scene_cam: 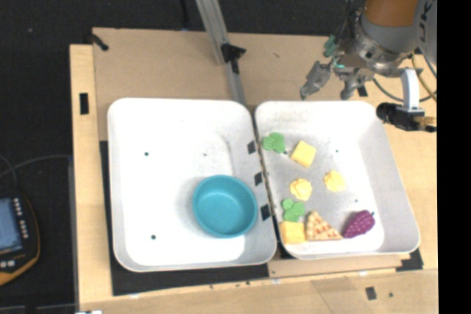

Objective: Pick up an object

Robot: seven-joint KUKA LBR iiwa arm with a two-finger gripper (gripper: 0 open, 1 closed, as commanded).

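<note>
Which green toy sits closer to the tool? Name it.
The green broccoli-like piece at the top left of the right bin, beside the yellow block. The other green piece lies lower, just above the yellow wedge, farther from the tool.

Teal bowl [224, 206], purple grapes [358, 223], yellow cheese block [303, 154], green broccoli [274, 143], white bins [147, 129].

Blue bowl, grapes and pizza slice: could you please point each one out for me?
Blue bowl [224, 206], camera view, its inner floor.
Grapes [358, 223], camera view, middle of the bunch.
Pizza slice [320, 227], camera view, its topped face.
</note>
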